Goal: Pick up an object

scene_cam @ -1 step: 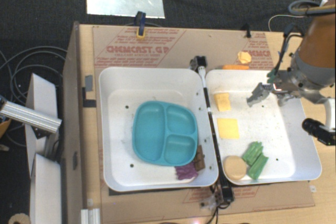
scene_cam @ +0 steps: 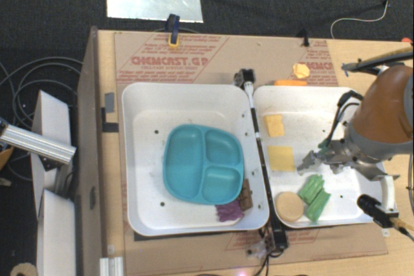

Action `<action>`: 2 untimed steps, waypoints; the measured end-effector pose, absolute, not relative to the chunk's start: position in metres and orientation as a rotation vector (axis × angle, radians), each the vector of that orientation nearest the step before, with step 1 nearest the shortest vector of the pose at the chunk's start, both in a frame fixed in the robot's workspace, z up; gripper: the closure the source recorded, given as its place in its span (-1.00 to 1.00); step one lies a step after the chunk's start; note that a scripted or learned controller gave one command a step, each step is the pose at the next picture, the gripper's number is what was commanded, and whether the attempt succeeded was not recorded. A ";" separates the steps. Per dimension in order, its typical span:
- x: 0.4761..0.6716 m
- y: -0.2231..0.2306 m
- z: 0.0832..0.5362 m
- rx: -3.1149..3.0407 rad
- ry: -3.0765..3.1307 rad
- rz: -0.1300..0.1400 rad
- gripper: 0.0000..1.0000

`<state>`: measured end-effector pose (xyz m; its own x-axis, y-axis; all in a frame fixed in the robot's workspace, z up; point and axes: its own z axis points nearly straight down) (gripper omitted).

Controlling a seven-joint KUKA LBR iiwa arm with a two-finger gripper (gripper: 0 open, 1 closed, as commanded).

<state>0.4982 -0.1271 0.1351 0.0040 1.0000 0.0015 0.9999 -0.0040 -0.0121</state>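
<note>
White plastic bins sit side by side. The left bin (scene_cam: 139,158) carries a teal divided plate (scene_cam: 203,165), with a purple piece (scene_cam: 228,211) and a brown piece (scene_cam: 246,196) at its five o'clock. In the right bin (scene_cam: 349,220), two yellow squares (scene_cam: 278,142) lie at ten o'clock, a tan disc (scene_cam: 290,205) and green pieces (scene_cam: 314,195) at six. The gripper (scene_cam: 317,160) hangs just above the green pieces, at their twelve o'clock; whether it's spread or clenched, I cannot tell.
</note>
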 end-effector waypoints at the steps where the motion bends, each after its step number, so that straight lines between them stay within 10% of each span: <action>1: 0.531 -0.191 0.175 -2.230 -2.225 -0.002 -1.00; 2: 0.484 -0.124 0.141 -2.209 -2.224 0.001 -1.00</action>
<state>0.4845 -0.1238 0.1408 -0.0066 1.0000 0.0043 1.0000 0.0067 -0.0050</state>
